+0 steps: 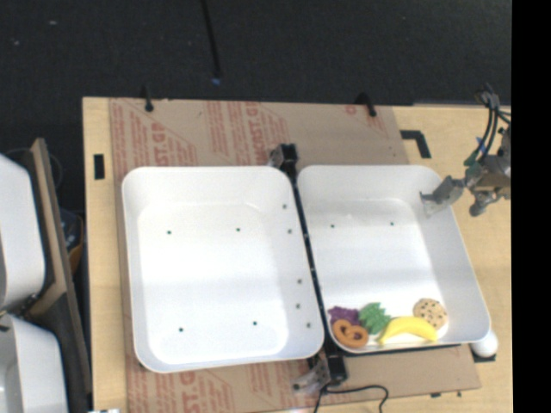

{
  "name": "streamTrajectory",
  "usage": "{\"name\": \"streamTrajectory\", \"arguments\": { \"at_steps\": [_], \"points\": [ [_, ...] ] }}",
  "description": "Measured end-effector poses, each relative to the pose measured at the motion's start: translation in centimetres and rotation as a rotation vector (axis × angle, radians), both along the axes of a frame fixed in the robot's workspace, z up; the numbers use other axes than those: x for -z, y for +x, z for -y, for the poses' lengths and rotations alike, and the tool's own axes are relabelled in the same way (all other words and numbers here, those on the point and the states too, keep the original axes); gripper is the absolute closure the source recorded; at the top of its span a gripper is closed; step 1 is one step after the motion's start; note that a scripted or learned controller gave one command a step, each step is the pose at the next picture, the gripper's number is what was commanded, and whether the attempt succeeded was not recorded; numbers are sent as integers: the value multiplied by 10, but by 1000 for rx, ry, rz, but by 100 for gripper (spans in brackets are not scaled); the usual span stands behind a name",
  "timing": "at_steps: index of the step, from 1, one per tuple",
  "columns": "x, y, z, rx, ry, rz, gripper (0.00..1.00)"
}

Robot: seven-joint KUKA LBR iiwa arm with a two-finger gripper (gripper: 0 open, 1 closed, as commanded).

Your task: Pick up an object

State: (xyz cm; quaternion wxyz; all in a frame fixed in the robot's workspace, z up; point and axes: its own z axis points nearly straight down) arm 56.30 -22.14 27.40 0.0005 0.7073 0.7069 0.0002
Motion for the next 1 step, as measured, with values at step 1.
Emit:
{"name": "streamTrajectory", "arguments": {
  "at_steps": [1],
  "points": [
    [59, 53, -36, -4, 2, -5, 0]
  ]
}}
